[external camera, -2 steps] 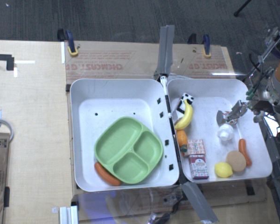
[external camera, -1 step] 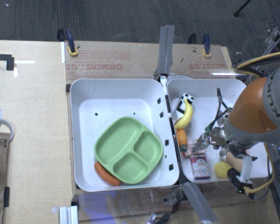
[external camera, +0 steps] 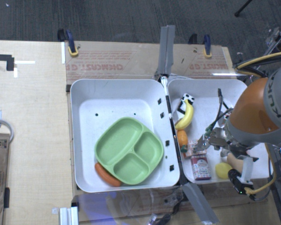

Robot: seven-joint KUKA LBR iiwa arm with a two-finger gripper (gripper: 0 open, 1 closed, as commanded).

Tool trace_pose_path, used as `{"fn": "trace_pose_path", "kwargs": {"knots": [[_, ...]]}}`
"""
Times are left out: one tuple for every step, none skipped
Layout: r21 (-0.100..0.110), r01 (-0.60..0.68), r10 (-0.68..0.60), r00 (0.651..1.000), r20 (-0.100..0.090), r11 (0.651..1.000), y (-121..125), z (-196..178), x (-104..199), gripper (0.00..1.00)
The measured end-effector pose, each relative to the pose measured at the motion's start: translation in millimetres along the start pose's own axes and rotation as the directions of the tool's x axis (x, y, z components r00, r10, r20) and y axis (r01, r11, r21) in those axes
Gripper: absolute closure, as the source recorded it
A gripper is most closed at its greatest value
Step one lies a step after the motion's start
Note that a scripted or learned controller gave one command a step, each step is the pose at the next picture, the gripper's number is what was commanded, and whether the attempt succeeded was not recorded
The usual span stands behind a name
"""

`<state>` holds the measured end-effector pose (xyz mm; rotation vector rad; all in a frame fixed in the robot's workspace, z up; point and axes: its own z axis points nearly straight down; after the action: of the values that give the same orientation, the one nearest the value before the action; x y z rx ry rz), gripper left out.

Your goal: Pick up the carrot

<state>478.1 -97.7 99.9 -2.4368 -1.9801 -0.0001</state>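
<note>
Smooth, glossy white plastic bins [external camera: 79,125] sit on a matt pale wooden bench [external camera: 28,107]; the green plate [external camera: 129,150] looks plastic.

One camera hangs above the worktop [external camera: 28,107], looking down at a slant from a middling height. Both white bins [external camera: 79,125] sit mid-frame, dark floor [external camera: 107,8] along the top, the arm [external camera: 253,111] entering at right.

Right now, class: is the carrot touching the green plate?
Touching. In the camera view the carrot lies against the green plate's lower-left rim, one end tucked beneath it, with no gap.
</note>
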Motion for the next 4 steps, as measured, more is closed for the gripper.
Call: {"fn": "trace_pose_path", "kwargs": {"knots": [[-0.001, -0.002, 0.002, 1.0, -0.001, 1.0, 1.1, -9.3, 0.0, 1.0], [-0.001, 0.333, -0.333, 0.943, 0.002, 0.943, -17.3, -91.0, 83.1, 1.0], [0.0, 0.332, -0.332, 0.943, 0.003, 0.943, -16.0, -99.1, 82.6, 1.0], [0.004, 0.426, -0.426, 0.905, 0.002, 0.905, -36.0, -90.1, 167.2, 1.0]]}}
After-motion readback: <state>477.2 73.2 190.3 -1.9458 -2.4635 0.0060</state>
